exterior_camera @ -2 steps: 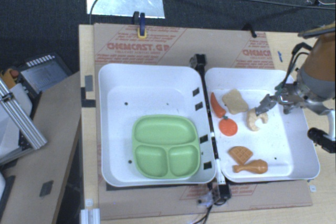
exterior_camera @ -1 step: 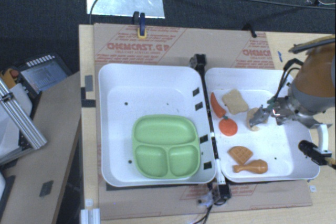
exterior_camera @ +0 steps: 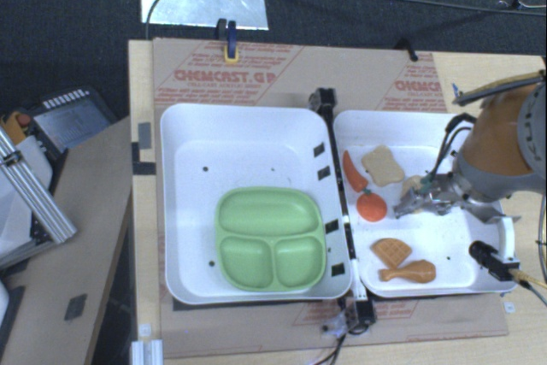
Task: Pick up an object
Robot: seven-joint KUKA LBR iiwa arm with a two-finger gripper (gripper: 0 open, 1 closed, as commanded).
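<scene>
In the right bin lie a red-orange carrot-like piece, a tan bread slice, an orange round fruit, a waffle piece and a brown drumstick. My gripper hangs low over this bin, its tip just right of the orange fruit and below the bread slice. The grey arm with its orange band comes in from the right. Nothing shows held at the tip.
The left bin holds a green three-compartment plate. A black divider clip row runs between the bins. Cardboard lies under both bins. A grey device and metal rail sit on the left bench.
</scene>
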